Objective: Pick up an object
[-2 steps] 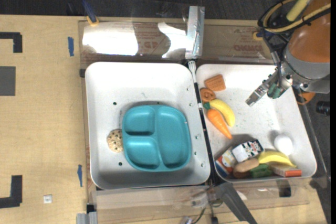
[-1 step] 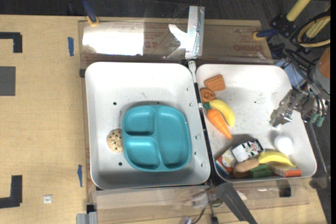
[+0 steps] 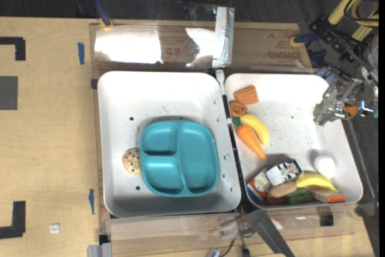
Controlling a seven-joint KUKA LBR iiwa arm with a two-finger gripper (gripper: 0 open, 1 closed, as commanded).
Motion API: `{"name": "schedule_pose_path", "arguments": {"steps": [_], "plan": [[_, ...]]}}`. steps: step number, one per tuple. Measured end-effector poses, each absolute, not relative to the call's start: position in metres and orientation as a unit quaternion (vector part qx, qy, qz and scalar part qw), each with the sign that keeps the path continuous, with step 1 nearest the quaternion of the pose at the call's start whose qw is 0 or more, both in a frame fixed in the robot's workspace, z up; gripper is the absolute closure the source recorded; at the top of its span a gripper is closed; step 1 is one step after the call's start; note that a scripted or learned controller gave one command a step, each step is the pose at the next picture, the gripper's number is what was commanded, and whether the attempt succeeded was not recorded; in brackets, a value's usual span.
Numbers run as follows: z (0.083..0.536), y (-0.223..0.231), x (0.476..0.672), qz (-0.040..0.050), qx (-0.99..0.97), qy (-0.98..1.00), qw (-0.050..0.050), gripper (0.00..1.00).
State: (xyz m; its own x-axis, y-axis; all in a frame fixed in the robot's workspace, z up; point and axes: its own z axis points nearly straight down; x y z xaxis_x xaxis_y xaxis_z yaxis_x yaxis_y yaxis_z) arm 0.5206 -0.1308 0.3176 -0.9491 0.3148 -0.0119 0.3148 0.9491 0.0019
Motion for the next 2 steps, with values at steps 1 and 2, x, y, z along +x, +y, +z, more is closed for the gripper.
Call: {"name": "schedule_pose_path", "arguments": {"steps": [1, 2], "plan": [[0.338, -0.128, 0.49, -0.0006, 0.008, 1.0, 0.005, 1.0], [0.366, -0.147, 0.481, -0.0016, -0.146, 0.989, 0.005, 1.0]]}}
